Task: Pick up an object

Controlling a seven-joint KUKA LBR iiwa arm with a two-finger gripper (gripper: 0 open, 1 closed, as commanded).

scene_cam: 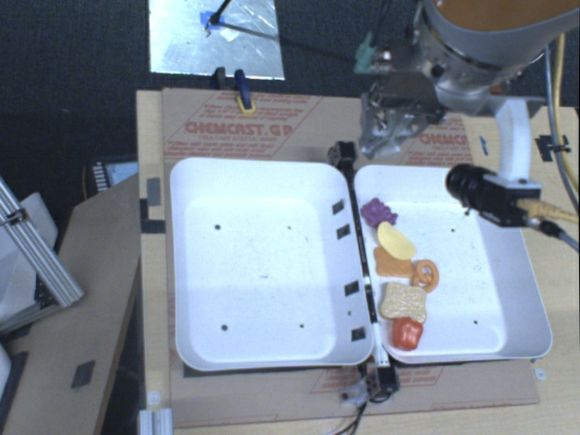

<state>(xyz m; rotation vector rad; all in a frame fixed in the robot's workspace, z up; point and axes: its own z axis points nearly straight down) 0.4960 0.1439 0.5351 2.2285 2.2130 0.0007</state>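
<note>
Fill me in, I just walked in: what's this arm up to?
A robot arm is set to pick up an object. Its claw hangs above the far edge of the right bin, holding nothing visible. Along that bin's left side lie purple grapes, a yellow piece, a pretzel, bread and a red piece.

We read "CHEMCAST GP" in red, printed upside down on the brown protective sheet behind the bins, repeated near the arm, partly hidden.

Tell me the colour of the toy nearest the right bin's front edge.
Red, a small red toy, seen in the camera view.
</note>
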